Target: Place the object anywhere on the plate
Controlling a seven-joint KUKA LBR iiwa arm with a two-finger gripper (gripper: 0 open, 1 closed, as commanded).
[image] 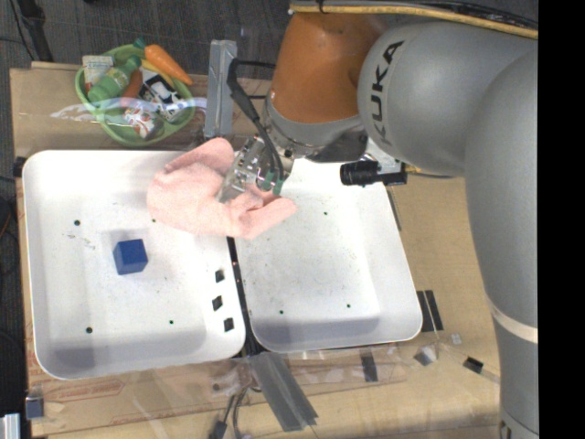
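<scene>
Now, look at the pink cloth [203, 195]: you'll see it draped across the divider between the two white bins, its long axis running from about ten o'clock to four o'clock. The broader, bunched part lies in the left bin [55, 273] near its far right corner, and a narrower tip points toward four o'clock into the right bin [366, 282]. The gripper [251, 174] sits right on top of the cloth at the divider; from this angle you cannot tell whether its jaws are spread or pinching fabric. Its orange band and grey arm fill your upper right. A blue cube [131, 255] rests on the left bin's floor, well apart from the cloth, toward seven o'clock of it. Both bin floors are white and speckled with small dark marks. Beyond the left bin, at eleven o'clock, a green bowl [137, 99] holds toy food, a carrot among it. The bench is wood with tape strips along its near edge.
</scene>
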